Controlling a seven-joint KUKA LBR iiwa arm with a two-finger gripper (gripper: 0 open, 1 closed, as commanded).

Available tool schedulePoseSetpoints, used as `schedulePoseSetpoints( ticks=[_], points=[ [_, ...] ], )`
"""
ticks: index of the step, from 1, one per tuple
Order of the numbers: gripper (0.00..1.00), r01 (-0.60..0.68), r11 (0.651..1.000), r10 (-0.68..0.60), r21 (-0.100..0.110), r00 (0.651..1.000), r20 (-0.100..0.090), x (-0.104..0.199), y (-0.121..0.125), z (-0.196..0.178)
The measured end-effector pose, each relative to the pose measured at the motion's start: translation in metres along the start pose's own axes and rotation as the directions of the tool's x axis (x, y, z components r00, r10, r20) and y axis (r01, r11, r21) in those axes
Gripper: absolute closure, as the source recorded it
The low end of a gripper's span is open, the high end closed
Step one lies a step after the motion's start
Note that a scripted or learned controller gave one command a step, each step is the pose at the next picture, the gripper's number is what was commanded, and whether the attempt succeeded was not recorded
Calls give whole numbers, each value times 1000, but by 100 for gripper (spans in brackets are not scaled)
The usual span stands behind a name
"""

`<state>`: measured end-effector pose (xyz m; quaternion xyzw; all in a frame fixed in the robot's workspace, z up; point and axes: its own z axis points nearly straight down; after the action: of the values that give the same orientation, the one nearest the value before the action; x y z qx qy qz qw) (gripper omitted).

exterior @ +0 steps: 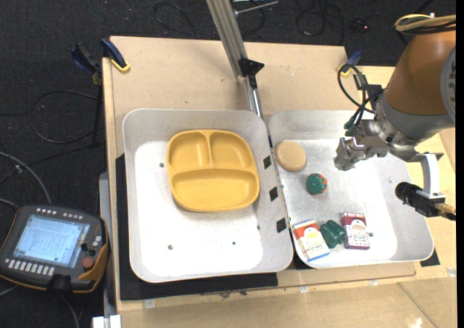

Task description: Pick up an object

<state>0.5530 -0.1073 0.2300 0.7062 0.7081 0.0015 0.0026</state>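
Taking the right bin (406,243) as your landmark, you are looking first at its near edge, where three things are lying in a row: a small white and red carton (311,239) at the near left corner, a dark green block (333,233) touching it on its right, and a red and white box (354,230) just beside that. Outside the landmark and well off to its left, at the near left corner of the view, a teach pendant (52,247) with a lit screen is resting off the desk (181,76). Moving farther in, a green ball with a red patch (316,184) is sitting near the middle of the right bin, apart from everything else. Just beyond it and to the left, a round tan disc (291,155) is lying close to the bin's left wall. To the landmark's left, the left bin (145,247) is carrying a yellow divided plate (213,170). Over the right bin's far right part, the jaws (348,154) are hanging at the end of the grey arm (424,72), well apart from the ball and the disc; you cannot tell from here whether they are spread or pressed together, and nothing is showing between them. Farthest off, a slanted metal pole (226,18) is rising from the desk beyond both bins.
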Motion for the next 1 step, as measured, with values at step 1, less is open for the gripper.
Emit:
schedulePoseSetpoints(
  ticks=[1],
  points=[
    [100,6,1000,-6,3,1000,-3,57,0,-10]
  ],
)
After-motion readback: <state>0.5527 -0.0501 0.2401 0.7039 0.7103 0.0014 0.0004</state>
